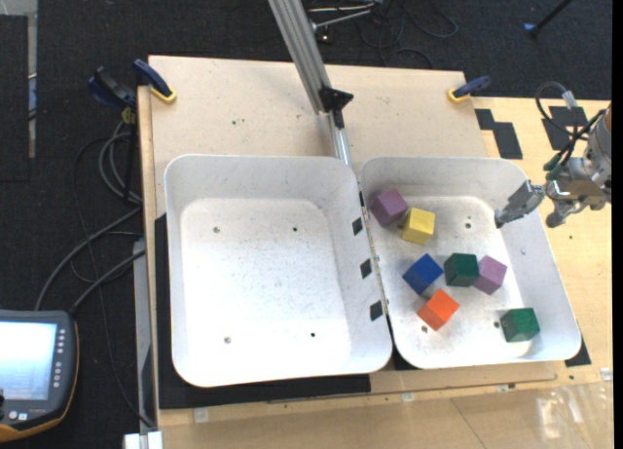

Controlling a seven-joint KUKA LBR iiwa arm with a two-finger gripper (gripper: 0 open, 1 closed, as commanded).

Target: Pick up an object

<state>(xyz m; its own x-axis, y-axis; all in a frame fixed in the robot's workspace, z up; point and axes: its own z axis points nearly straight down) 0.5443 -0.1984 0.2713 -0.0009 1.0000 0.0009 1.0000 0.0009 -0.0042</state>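
The right bin point(440, 168) holds several small cubes. A purple cube point(389, 205) and a yellow cube point(420, 226) lie near its back left. A blue cube point(422, 273), a dark green cube point(461, 269) and a second purple cube point(492, 274) form a row in the middle. An orange cube point(438, 309) sits toward the front, and a green cube point(520, 324) rests in the front right corner. My gripper point(537, 209) hangs over the bin's right rim, open, with nothing between its fingers, up and to the right of the second purple cube.
The left bin point(253, 272) stands beside the right one, sharing a middle wall. A slanted metal pole point(297, 28) comes down from the back to the bins' junction. Clamps sit at the bench's back corners, and a teach pendant point(29, 369) lies at the lower left.
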